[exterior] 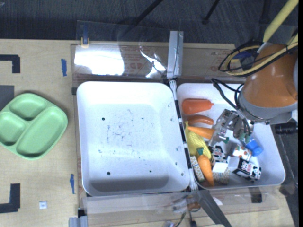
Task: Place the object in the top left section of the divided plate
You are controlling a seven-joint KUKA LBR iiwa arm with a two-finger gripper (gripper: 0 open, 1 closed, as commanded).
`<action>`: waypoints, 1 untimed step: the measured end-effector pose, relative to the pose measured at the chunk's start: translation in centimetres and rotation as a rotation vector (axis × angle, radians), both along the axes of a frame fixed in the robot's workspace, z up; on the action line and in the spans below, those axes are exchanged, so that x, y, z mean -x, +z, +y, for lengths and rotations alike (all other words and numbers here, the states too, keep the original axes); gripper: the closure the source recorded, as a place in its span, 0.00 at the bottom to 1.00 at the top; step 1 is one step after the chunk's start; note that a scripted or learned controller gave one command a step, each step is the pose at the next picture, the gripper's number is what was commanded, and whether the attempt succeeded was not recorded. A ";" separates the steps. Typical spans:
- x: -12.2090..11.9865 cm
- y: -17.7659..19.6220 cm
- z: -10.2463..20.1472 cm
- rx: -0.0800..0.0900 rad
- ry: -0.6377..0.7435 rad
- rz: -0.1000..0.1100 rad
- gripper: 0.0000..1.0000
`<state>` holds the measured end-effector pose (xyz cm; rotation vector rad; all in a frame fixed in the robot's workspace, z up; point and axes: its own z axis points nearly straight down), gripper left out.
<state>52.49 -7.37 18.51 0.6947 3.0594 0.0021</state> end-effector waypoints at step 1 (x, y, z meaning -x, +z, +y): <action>2.4 13.1 -1.2 0.001 0.028 -0.001 1.00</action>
